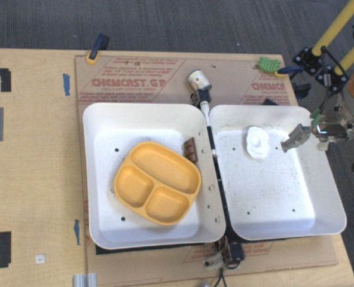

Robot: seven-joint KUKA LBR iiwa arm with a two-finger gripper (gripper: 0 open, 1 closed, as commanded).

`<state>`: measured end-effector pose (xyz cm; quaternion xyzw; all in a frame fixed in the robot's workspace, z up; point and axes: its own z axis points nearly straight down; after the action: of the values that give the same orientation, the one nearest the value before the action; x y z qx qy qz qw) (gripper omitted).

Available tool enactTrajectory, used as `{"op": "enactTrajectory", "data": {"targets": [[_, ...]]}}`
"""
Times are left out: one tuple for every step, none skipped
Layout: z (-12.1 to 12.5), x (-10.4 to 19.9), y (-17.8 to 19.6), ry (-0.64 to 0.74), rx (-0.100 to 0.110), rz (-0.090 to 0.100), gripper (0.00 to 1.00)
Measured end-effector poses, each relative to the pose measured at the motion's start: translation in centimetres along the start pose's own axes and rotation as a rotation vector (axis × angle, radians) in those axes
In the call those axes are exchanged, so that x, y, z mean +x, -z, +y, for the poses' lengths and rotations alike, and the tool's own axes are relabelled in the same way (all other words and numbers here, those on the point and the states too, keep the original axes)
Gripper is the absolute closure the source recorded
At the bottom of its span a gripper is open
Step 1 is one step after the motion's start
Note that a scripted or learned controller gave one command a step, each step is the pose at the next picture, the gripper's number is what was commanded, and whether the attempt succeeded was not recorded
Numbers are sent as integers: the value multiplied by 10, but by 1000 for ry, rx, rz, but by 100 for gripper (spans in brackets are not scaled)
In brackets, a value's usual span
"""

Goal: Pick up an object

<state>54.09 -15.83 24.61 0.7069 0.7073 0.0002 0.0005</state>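
Fingers first: from your overhead view you cannot tell whether they stand apart or together, since they read as one grey tapered shape. The two-finger gripper [289, 142] hangs over the upper right part of the right shallow white bin [284, 217], its tip slanting down and to the left. You can see nothing clamped at that tip.

Your likeliest target, a small white rounded object [256, 142], lies on the floor of that bin in its upper half, just beside the gripper tip but apart from it, with a strip of bare bin floor between the two.

Look to the left shallow white bin [105, 130] and you find a yellow plastic tray with three compartments [158, 183], lying flat and turned at a slant near the middle. A small dark brown object [191, 151] sits against that bin's right wall, touching or nearly touching the tray's upper right edge.

Both bins rest on a brown board printed with red lettering [135, 79]. A blue and yellow clamp [97, 48] grips the board's far left corner, and a green clamp [266, 64] its far right corner.
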Motion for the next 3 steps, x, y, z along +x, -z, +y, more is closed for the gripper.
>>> {"op": "enactTrajectory", "data": {"targets": [[35,-8,-103,87,2,1,0],[81,61,-159,89,-5,-2,0],[82,59,-147,88,-10,-5,100]]}}
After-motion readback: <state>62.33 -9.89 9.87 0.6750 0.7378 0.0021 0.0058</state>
